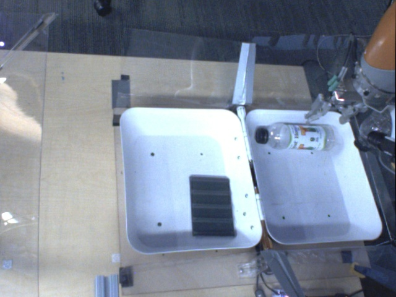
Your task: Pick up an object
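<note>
A clear plastic bottle point(300, 137) with a black cap and a white label lies on its side at the far end of the right bin point(322, 228), cap pointing left. A black ribbed rectangular block point(212, 205) lies flat near the front of the left bin point(142, 166). My gripper point(328, 114) hangs at the right bin's far right corner, just behind the bottle's base end. Its fingers are spread open with nothing between them. The orange band of the arm point(380, 45) rises above it at the view's right edge.
A metal divider post point(244, 73) stands behind the seam between the bins. Cables and fittings point(377, 135) crowd the right side beside the right bin. The wooden bench point(62, 166) extends to the left under a clear sheet.
</note>
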{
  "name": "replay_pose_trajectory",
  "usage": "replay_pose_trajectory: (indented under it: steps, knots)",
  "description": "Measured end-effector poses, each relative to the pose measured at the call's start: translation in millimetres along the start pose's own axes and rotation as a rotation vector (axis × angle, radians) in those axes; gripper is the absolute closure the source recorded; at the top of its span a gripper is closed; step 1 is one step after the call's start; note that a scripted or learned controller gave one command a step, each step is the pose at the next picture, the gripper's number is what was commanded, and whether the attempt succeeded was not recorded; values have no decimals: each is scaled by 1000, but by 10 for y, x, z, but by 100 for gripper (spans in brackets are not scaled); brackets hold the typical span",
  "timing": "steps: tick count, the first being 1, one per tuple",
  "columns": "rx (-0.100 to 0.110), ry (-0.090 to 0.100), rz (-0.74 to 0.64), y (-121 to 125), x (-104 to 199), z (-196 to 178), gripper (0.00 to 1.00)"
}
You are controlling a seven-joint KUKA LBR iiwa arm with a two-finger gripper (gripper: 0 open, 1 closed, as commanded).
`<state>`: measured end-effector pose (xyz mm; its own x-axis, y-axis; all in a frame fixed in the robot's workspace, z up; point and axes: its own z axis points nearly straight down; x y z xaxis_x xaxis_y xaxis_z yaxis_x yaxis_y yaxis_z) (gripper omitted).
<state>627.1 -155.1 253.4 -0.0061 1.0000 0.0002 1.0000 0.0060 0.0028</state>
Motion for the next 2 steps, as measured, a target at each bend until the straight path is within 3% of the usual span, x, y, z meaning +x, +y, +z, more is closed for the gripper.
replay_pose_trajectory:
  steps: [1,2]
  knots:
    - [-2,0,-276,428,222,929,0]
    - [-32,-3,-346,485,66,1126,0]
